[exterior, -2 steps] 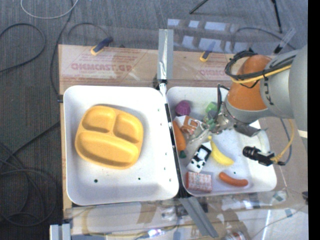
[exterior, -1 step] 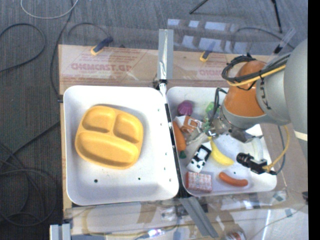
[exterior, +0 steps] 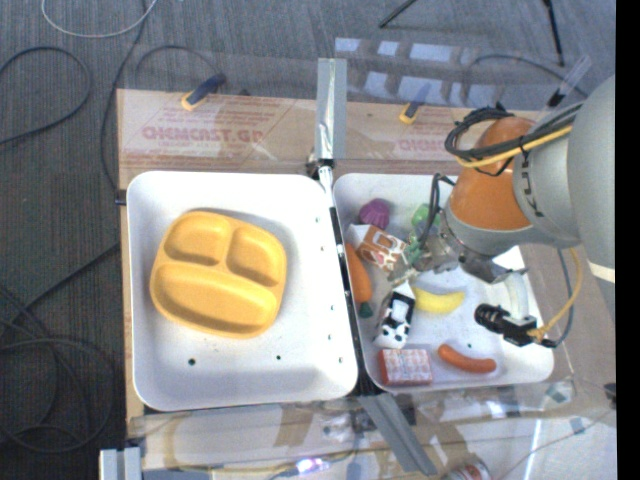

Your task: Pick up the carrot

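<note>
The carrot [exterior: 360,276] is a short orange piece with a green end. It lies against the left wall of the right bin [exterior: 535,368], pointing along that wall. My gripper [exterior: 421,255] hangs low over the middle of the right bin, to the right of the carrot and apart from it. A small brown and white box [exterior: 378,246] sits between the gripper and the carrot. The orange-banded wrist [exterior: 490,193] hides the bin's back right part.
Around the gripper lie a purple vegetable [exterior: 375,211], a green item [exterior: 422,213], a banana [exterior: 440,300], a black and white cow toy [exterior: 397,320], a red box [exterior: 406,366] and a sausage [exterior: 466,360]. A yellow divided plate [exterior: 220,271] rests in the left bin [exterior: 160,368].
</note>
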